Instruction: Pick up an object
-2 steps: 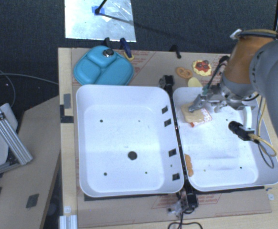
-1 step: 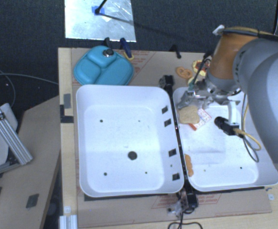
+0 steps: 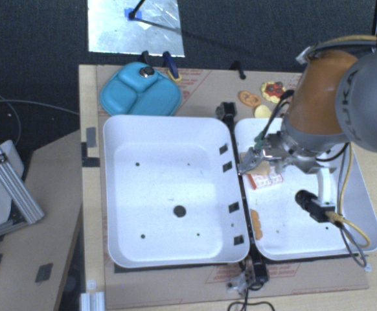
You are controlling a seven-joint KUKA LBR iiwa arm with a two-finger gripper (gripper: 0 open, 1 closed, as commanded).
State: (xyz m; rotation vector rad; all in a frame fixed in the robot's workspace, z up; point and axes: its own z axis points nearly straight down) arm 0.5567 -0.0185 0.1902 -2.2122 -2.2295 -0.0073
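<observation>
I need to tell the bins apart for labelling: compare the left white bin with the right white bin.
The left shallow white plastic bin shows a bare floor with small dark dots and one larger dark spot; the right shallow white plastic bin holds a red-and-white packet and an orange-brown piece. The grey arm hangs over the right bin, not the left. Both are white, shallow, round-cornered and meet at a black divider.

one fixed camera looks down at a slant on both white bins (image 3: 169, 125), the arm (image 3: 344, 89) entering from the right.
</observation>
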